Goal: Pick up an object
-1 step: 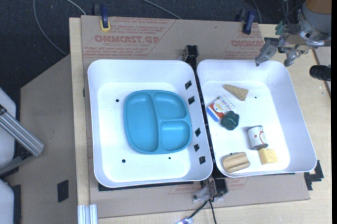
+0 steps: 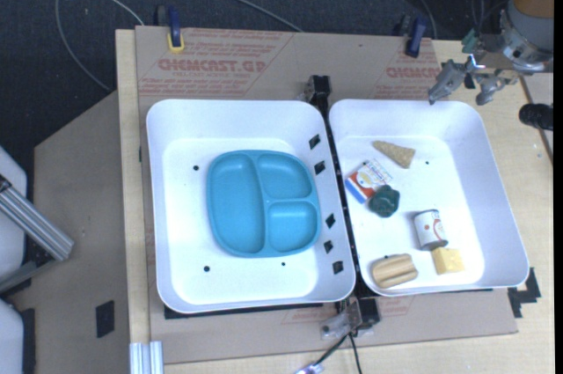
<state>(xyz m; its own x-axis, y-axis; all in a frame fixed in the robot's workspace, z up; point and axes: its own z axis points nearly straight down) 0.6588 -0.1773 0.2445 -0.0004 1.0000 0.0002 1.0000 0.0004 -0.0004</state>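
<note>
— Writing first: what can you read?
— Cardboard sheet (image 2: 220, 55) under both bins has red print, upside down from this angle; it seems to read "CHEMCAST G.P.", and a second, fainter run sits near the top right corner.
— And the big things?
— Left bin (image 2: 171, 187) carries a blue divided plate (image 2: 262, 202). Right bin (image 2: 475, 179) carries the small stuff.
— Any labels there?
— A small card (image 2: 367, 181) with red, white and blue print, too small to read. A small can (image 2: 429, 229) has a white label with a red mark, also illegible.
— The rest?
— A bread roll (image 2: 393, 270) near the front edge, a dark green lump (image 2: 383, 203) touching the card, a tan wedge (image 2: 394, 153) toward the back, a yellow cube (image 2: 449, 260) just beside the can.
— The pincer?
— The pincer (image 2: 462, 86) hangs over the right bin's back rim, fingers spread, nothing between them. The arm is cut off at the top right.
</note>
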